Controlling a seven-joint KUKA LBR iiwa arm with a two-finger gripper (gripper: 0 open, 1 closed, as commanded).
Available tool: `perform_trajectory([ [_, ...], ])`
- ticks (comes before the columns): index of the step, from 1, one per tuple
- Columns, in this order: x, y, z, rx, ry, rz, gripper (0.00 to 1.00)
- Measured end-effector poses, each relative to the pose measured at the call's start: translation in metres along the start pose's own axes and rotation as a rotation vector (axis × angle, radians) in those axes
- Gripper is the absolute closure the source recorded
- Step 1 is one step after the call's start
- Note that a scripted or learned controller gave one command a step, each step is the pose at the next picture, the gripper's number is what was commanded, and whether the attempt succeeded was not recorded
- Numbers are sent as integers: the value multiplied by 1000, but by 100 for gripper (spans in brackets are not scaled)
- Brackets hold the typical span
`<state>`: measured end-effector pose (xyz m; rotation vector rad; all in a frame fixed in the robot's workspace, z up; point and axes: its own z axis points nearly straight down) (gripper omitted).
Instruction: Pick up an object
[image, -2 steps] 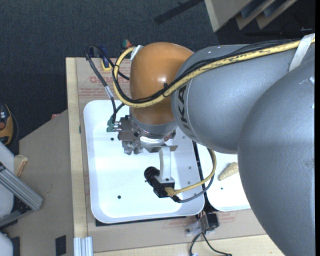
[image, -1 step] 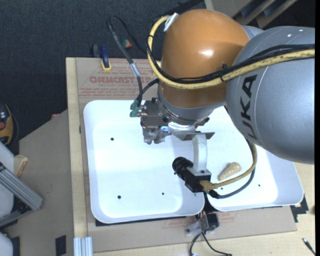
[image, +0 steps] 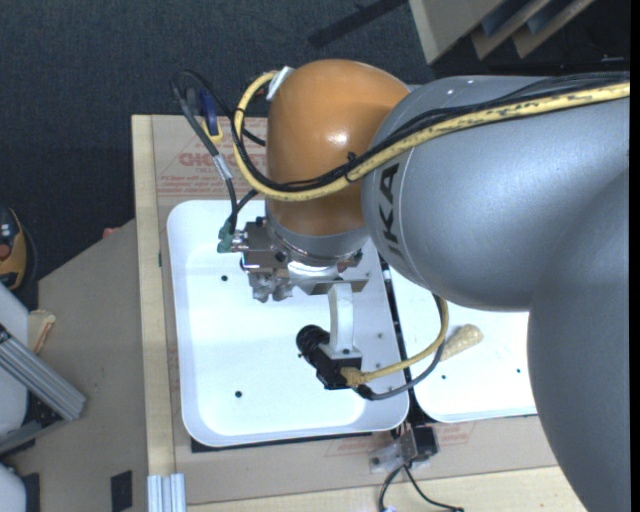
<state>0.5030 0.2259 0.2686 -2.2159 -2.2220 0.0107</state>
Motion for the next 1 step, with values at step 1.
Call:
perform_trajectory([
  [1, -2, -25, 43, 1, 0, 4, 100],
])
